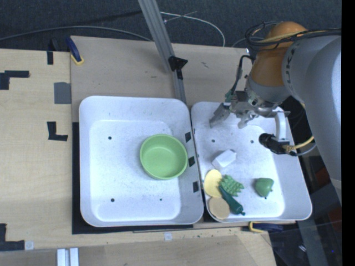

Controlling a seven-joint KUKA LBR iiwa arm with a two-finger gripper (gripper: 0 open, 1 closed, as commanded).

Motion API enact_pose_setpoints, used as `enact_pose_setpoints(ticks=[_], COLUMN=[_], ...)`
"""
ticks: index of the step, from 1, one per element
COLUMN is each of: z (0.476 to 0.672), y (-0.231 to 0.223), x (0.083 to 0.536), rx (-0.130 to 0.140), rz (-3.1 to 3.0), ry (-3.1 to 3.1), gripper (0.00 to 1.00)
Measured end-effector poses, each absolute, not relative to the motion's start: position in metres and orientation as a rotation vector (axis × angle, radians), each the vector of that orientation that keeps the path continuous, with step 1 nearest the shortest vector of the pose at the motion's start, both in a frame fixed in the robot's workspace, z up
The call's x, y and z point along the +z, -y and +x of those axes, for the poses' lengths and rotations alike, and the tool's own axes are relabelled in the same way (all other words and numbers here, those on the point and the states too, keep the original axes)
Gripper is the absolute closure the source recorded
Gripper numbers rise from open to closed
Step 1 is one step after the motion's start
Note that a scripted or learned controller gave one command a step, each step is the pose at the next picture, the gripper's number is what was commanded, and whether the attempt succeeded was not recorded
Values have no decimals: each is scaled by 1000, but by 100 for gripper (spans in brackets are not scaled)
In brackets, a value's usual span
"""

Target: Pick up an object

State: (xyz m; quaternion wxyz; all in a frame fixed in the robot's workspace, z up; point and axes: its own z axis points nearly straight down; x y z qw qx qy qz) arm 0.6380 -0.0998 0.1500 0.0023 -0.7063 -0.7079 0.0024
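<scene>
My gripper point(232, 120) hangs over the far part of the right bin point(288, 204), its two fingers spread apart with nothing between them. Below it in that bin lies a small white block point(224, 159). Nearer the front edge sit a yellow piece point(212, 182), a dark green leafy toy point(231, 190), a tan round piece point(218, 207) and a light green pepper-like toy point(264, 187). A green bowl point(163, 156) rests in the left bin point(100, 148).
A slanted metal pole point(161, 37) rises behind the bins near their shared edge. The arm's grey body and orange band point(272, 65) fill the upper right. Cables lie on the bench behind the bins.
</scene>
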Motion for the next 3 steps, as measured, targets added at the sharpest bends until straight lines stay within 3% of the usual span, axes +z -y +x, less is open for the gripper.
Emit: enact_pose_setpoints(ticks=[1,2,3], z=[636,635,635], y=[95,95,94], x=[88,88,98], rx=[4,3,3], rz=[-2218,-2218,-2217], ry=[2224,2222,2223], gripper=[0,0,100])
